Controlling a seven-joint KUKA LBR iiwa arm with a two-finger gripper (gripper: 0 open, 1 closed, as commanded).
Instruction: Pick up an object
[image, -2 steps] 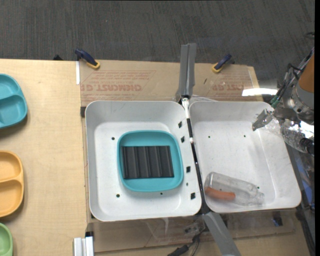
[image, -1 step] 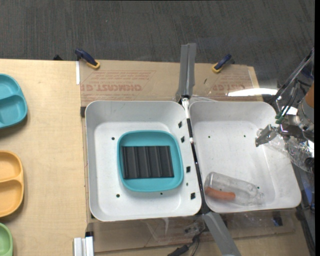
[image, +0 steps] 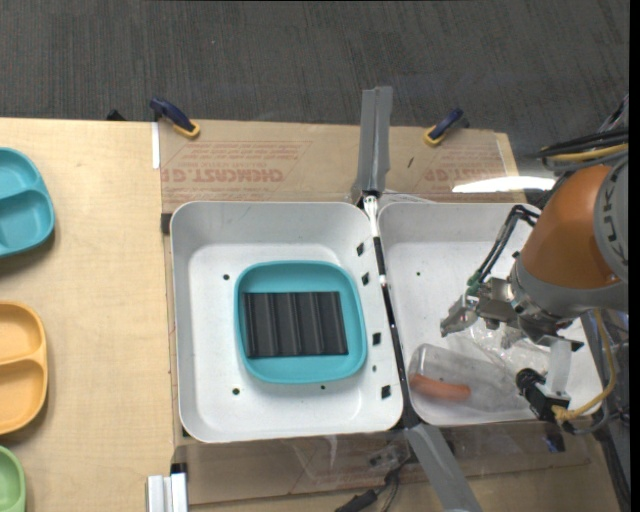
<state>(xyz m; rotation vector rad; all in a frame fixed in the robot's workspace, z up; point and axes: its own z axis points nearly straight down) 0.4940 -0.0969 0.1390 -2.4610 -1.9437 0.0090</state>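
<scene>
Claw (image: 500, 318) is being hung over the right bin (image: 430, 250); whether spread or pinched cannot be told. At its seven o'clock, a clear bag (image: 470, 372) is lying. Descent should be centred on it before closing.

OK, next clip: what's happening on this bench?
A grey KUKA arm with an orange band reaches into the right white bin, its gripper low over a clear plastic container with a reddish sausage-shaped item by it. Nothing is visibly held. The left white bin holds a teal tray with a dark ribbed insert, untouched.
</scene>
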